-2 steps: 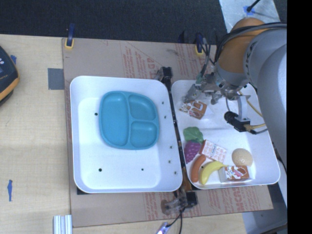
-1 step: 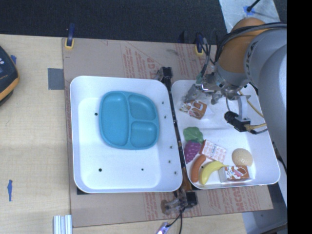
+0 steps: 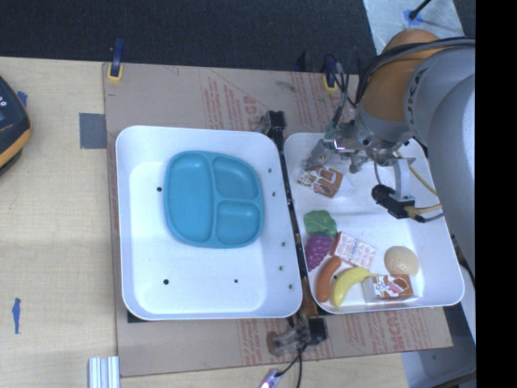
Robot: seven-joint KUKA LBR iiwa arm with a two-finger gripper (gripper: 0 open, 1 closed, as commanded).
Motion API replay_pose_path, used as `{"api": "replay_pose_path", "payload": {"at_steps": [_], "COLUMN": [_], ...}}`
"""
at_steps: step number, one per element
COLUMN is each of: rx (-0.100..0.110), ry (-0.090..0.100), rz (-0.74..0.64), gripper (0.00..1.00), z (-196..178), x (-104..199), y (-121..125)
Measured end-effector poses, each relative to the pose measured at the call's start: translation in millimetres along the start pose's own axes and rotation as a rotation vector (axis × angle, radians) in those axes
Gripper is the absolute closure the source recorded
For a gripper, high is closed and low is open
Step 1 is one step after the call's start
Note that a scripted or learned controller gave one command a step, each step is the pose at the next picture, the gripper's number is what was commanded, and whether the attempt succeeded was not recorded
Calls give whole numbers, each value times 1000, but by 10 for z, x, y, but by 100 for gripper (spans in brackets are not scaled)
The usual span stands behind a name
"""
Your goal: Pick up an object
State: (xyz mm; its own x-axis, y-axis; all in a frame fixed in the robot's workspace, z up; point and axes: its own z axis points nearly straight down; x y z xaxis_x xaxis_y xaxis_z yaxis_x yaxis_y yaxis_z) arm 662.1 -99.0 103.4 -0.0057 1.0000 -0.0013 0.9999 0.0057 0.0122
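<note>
My gripper (image 3: 339, 158) hangs over the far part of the right bin (image 3: 436, 241), just above and right of a small brown-and-white packet (image 3: 321, 181). Nothing shows between its fingers. Nearer the front of that bin lie green-topped purple grapes (image 3: 320, 245), a pink-and-white packet (image 3: 354, 250), a red-orange sausage (image 3: 326, 276), a yellow banana (image 3: 350, 284), a tan bread roll (image 3: 401, 260) and a red-and-white carton (image 3: 388, 287). In the left bin (image 3: 137, 217) rests a blue divided plate (image 3: 214, 198).
The grey arm with its orange band (image 3: 404, 71) fills the upper right, above the right bin's far corner. A black cable clip (image 3: 392, 200) hangs over the bin's middle. Both bins sit on cardboard (image 3: 202, 95). A yellow-black device (image 3: 10, 128) lies at the far left.
</note>
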Motion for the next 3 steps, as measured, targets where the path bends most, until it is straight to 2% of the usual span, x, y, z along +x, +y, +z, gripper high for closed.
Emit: {"api": "replay_pose_path", "payload": {"at_steps": [3], "rx": [0], "ry": [1], "rz": [0], "gripper": [0], "z": [1], "x": [-7], "y": [1]}}
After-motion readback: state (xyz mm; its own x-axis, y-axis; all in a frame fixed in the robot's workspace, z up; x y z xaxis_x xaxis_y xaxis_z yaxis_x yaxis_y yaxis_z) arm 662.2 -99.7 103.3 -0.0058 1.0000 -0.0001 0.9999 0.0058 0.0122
